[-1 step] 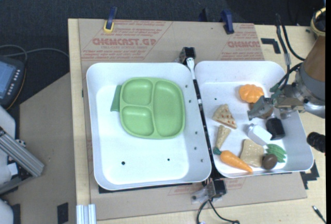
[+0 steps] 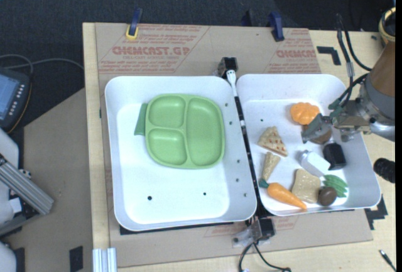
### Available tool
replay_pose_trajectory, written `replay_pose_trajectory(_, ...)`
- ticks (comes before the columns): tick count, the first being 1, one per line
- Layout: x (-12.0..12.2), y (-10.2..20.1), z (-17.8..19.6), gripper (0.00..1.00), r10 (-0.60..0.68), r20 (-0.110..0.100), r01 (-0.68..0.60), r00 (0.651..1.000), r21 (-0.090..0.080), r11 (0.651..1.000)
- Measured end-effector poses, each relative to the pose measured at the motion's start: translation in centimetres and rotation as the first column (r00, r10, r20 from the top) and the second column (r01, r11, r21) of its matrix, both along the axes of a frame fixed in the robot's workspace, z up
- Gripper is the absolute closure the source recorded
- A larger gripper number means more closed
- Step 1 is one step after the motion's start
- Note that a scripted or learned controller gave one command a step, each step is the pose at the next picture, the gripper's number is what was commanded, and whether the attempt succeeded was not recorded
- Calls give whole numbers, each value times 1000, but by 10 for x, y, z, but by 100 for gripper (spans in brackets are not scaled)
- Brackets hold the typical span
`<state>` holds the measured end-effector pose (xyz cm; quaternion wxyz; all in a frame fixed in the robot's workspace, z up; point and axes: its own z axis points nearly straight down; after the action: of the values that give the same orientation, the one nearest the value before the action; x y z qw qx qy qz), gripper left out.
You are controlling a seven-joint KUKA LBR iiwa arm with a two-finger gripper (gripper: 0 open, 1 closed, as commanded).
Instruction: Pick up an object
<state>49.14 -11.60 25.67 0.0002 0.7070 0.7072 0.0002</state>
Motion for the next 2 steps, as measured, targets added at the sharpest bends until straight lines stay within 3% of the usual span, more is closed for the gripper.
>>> replay_pose_trajectory(2, -2, 3, -85, 0, -1, -6, 1, 1000, 2, 1000)
